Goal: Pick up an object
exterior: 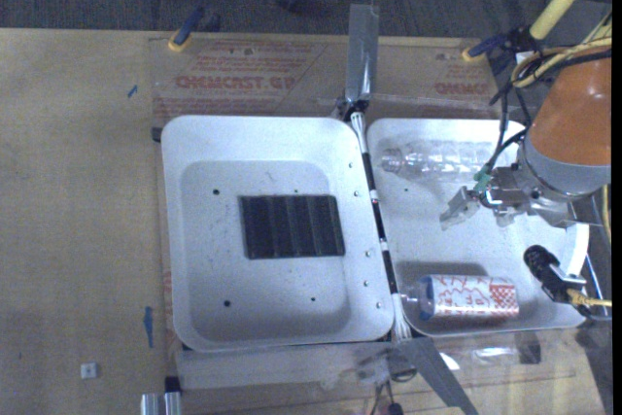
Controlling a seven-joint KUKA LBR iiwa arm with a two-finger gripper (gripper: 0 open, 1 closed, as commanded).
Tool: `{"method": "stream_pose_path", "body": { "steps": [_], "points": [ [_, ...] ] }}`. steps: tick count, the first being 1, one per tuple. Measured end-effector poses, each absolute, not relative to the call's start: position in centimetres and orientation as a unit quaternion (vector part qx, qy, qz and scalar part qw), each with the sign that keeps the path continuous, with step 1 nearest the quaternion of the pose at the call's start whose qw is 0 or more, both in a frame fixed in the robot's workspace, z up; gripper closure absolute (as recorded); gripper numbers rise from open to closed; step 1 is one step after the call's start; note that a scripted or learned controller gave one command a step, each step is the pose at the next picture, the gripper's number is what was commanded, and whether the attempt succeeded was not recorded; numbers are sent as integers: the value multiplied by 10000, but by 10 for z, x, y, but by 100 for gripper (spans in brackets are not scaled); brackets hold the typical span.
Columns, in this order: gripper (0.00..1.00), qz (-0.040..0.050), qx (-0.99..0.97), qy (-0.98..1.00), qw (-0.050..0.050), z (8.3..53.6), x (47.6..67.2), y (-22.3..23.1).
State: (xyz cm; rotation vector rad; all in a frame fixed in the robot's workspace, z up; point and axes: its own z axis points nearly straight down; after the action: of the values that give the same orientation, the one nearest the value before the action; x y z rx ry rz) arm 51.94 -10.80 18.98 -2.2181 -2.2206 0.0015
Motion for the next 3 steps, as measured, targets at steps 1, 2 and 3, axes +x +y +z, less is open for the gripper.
{"method": "stream_pose_path", "body": {
  "steps": [1, 2, 3],
  "points": [
    [0, 3, -6699, -7425, 7, 133, 479, -122],
    [0, -3, -6520, -7582, -6, 115, 559, -121],
    [0, -12, -6679, -7443, -26, 88, 625, -178]
  ]
}}
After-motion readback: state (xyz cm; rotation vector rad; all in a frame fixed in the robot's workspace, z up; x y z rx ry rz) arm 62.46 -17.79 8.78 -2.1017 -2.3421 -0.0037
